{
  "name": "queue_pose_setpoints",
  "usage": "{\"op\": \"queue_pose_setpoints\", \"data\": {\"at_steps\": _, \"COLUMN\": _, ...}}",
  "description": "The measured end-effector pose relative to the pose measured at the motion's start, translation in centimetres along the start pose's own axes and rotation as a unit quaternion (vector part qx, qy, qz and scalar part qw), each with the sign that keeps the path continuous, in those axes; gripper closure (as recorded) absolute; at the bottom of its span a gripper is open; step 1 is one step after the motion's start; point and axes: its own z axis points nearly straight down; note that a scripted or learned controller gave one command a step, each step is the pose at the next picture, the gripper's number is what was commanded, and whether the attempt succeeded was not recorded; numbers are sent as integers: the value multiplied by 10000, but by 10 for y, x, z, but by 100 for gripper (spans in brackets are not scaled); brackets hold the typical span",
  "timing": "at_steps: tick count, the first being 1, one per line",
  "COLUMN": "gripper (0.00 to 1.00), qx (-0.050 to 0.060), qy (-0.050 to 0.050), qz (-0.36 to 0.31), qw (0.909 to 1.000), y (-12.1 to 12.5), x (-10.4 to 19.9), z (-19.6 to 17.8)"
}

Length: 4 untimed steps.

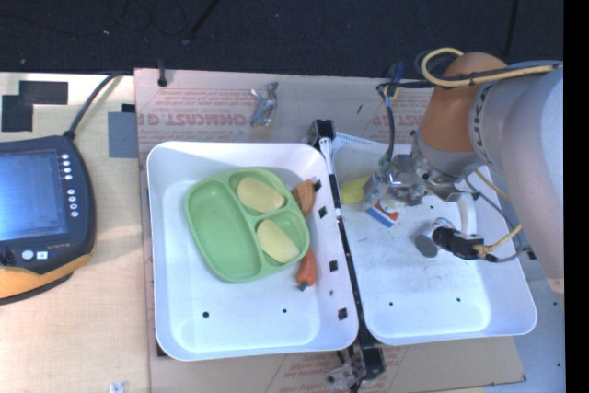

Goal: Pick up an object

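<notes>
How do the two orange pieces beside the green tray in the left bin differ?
The upper orange piece lies by the divided green tray's top right corner; the lower orange piece lies by its bottom right corner. The upper one looks shorter and stubbier, the lower one longer and darker, reddish. Both lie outside the tray, on the left bin's floor.

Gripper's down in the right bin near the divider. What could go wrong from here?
1. The gripper sits between a small yellow object and a white carton with red and blue print; it may nudge either aside rather than grasp.
2. Both lie near the right white bin's divider wall, so a sideways push could jam them there.
</notes>
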Motion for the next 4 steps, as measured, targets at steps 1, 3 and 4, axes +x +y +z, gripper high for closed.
{"op": "queue_pose_setpoints", "data": {"at_steps": 1, "gripper": 100, "qx": -36, "qy": 13, "qz": 2, "qw": 10000, "y": 2, "x": 0, "z": -16}}
{"op": "queue_pose_setpoints", "data": {"at_steps": 3, "gripper": 0, "qx": 44, "qy": 37, "qz": 16, "qw": 10000, "y": -91, "x": -23, "z": -42}}
{"op": "queue_pose_setpoints", "data": {"at_steps": 4, "gripper": 0, "qx": 31, "qy": 34, "qz": -14, "qw": 10000, "y": -37, "x": -44, "z": 1}}
